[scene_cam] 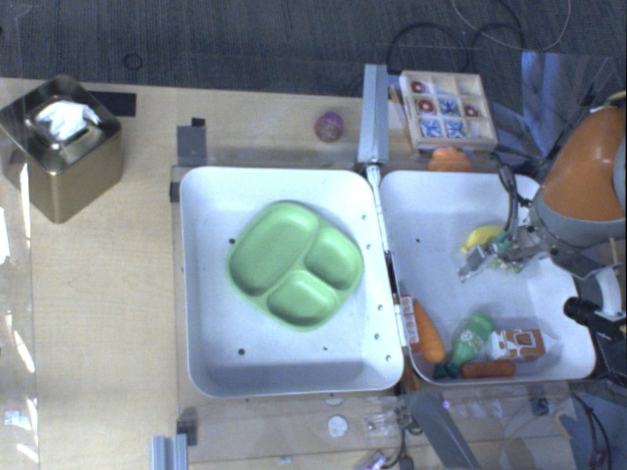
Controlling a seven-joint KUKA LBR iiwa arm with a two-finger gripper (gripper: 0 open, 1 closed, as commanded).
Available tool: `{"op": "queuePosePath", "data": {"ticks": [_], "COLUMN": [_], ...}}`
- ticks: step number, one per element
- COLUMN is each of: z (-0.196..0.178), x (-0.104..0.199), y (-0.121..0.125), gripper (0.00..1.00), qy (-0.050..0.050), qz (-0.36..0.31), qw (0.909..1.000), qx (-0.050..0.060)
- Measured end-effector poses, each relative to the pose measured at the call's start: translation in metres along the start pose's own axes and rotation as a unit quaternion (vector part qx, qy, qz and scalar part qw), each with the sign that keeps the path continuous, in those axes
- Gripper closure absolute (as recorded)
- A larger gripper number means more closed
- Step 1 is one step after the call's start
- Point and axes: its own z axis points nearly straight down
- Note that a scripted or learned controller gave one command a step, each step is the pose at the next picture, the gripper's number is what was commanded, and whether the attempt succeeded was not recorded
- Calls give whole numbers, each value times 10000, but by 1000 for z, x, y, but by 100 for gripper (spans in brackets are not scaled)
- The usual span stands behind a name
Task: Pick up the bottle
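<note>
The bottle (472, 335) is green with a pale label and lies tilted near the front edge of the right bin (431, 209). It rests between an orange carrot (424, 329) on its left and a small brown and white carton (517, 342) on its right. My gripper (487, 255) reaches in from the right and hangs over the middle of the right bin, just below a yellow item (480, 235). It is well behind the bottle and apart from it.
A red sausage-like item (487, 368) lies in front of the bottle. The left bin (211, 360) holds a green divided plate (294, 262). A game box (446, 109) and an orange object (450, 159) sit behind the right bin, and a tissue box (64, 150) is at far left.
</note>
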Motion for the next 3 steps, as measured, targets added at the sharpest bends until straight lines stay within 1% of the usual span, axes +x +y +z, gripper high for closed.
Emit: {"op": "queuePosePath", "data": {"ticks": [1,2,3], "z": [23,37,24], "x": [17,49,48], "y": [-55,-53,-48], "gripper": [0,0,100], "qy": [-2,-52,-93], "qz": [-762,-1312,-1313], "qw": [9971,9913,9912], "qx": [-5,-53,-121]}}
